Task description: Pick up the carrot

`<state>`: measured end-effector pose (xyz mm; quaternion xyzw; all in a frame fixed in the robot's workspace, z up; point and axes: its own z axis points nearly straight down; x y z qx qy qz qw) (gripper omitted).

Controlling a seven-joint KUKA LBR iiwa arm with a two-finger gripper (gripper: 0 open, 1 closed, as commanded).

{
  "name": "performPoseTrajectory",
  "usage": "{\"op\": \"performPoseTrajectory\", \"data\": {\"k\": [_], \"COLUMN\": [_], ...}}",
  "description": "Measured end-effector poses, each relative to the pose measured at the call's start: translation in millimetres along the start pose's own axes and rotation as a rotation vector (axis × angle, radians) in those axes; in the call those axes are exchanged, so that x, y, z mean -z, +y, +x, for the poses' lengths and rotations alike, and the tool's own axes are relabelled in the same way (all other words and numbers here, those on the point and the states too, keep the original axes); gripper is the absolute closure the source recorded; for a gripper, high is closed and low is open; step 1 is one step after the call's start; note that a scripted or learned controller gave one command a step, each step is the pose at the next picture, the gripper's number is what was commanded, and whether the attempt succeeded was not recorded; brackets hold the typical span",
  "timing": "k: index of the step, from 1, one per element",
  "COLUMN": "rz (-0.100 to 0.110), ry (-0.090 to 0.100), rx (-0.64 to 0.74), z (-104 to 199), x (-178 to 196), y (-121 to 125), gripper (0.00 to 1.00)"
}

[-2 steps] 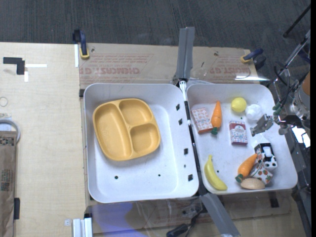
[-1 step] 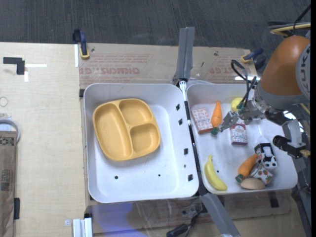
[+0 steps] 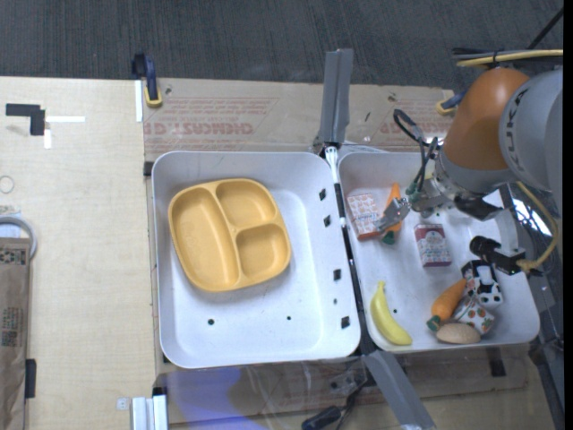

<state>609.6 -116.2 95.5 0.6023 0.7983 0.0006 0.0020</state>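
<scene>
The carrot [image 3: 447, 300], orange with a green stub at its lower end, lies tilted in the right bin's [image 3: 515, 330] front right part. It sits between a black-and-white cow toy [image 3: 482, 287] and a tan oval piece [image 3: 458, 333]. My gripper [image 3: 392, 222] hangs low over the back left part of that bin, well left of and behind the carrot. A small orange piece [image 3: 394, 195] sits right at the gripper's tip, beside a white and red packet [image 3: 363, 213]. I cannot make out whether the gripper touches or holds that piece.
A banana [image 3: 388, 317] lies at the right bin's front left. A small red and white sachet [image 3: 433, 245] rests mid-bin. The left bin [image 3: 260, 325] holds a yellow divided plate [image 3: 230, 233]. The arm's orange band [image 3: 483, 119] looms over the right bin's back right.
</scene>
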Motion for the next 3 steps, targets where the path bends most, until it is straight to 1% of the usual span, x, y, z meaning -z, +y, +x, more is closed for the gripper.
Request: {"op": "performPoseTrajectory", "data": {"k": [1, 2, 3], "rz": [0.000, 0.009, 0.008], "ry": [0.003, 0.005, 0.001], "rx": [-0.002, -0.076, -0.132], "z": [0.1, 15.5, 61.9], "x": [8.1, 6.0, 197.7], "y": [0.8, -28.8, -46.9], "gripper": [1.00, 1.00, 1.00]}}
